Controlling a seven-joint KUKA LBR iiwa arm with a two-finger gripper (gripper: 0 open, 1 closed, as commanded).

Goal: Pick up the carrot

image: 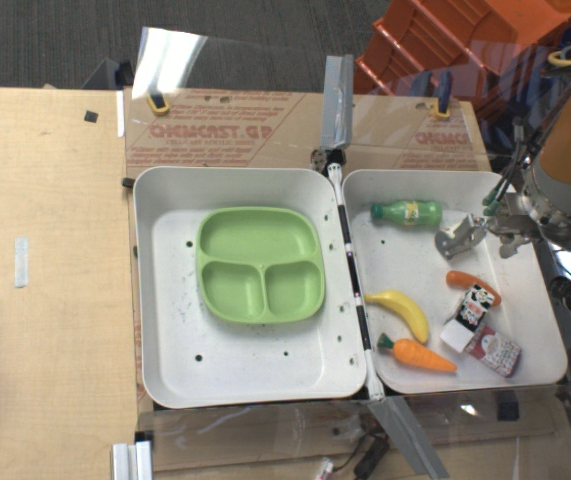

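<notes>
Orange and tapered, the carrot (420, 355) lies in the right bin (547, 368), near its front wall, with a small green top pointing left toward the divider. It rests flat, just below the yellow banana (403, 311). The hand (462, 236) hangs well apart from it, over the back part of the same bin, near the green bottle (407, 213). Its metal fingers hold nothing, but I cannot tell if they are apart or together. A milk carton (468, 316) and a small red packet (496, 352) lie right of the carrot.
</notes>
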